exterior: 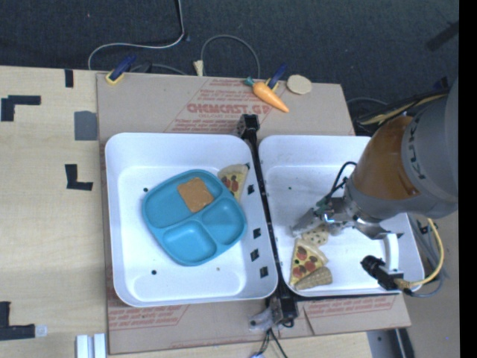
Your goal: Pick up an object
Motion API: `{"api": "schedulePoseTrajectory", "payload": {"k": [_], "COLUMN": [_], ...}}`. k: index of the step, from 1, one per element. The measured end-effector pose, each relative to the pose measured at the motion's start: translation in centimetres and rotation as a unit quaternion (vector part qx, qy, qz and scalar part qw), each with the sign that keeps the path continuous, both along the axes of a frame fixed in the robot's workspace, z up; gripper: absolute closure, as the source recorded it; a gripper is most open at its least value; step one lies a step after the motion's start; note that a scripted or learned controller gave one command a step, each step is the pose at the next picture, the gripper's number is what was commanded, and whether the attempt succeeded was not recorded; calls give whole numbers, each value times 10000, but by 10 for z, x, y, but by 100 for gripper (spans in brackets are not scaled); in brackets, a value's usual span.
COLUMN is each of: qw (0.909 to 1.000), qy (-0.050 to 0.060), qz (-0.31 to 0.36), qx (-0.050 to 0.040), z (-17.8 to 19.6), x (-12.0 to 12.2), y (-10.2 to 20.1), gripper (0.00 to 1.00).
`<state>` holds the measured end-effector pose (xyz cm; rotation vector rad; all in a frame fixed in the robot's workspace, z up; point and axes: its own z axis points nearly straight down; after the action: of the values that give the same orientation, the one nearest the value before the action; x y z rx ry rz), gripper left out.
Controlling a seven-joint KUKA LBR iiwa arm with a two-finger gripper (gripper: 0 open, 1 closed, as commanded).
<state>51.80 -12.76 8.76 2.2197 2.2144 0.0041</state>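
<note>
White plastic right bin point(294, 149) held the targets: a toy pizza slice with red dots point(306, 258) at its near-left corner, a tan wedge-shaped toy point(316, 277) touching it on the near side, and a pale spotted piece point(316, 237) just far of the slice. The grey arm with the orange band point(395, 166) reached in from the right, with the hand point(322, 216) low over the bin floor, just far of that pale piece. From this slanted view I couldn't tell how far open the hand was; nothing was visibly held between its tips.

Judgement for a clean pick:
- Pale piece was closest, so probably the target. It sat flat, so the descent needed to go right down to the bin floor or the tips would skate over it.
- Slice, wedge and pale piece were bunched together; centring on one and closing across its narrow side should avoid dragging a neighbour.
- Cluster sat near the divider wall point(262, 207); tips should stay off it.
- Lift straight up, then check something is actually gripped.

Left white bin point(119, 222) held a blue compartment tray point(195, 218) with a flat brown square toy point(196, 194) in its far section, plus a second pizza-like slice point(234, 178) beside the tray. An orange toy carrot point(268, 96) and a tan disc point(299, 85) lay on the cardboard surface point(149, 103) beyond the bins, well out of the way.
</note>
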Motion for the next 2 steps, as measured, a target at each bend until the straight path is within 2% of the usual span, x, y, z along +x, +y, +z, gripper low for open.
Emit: {"api": "schedulePoseTrajectory", "payload": {"k": [1, 2], "qw": [10000, 10000], "qy": [-8, -16], "qz": [3, 58], "qx": [-18, 16], "z": [10, 102], "x": [2, 50], "y": [-1, 62], "gripper": [100, 100]}}
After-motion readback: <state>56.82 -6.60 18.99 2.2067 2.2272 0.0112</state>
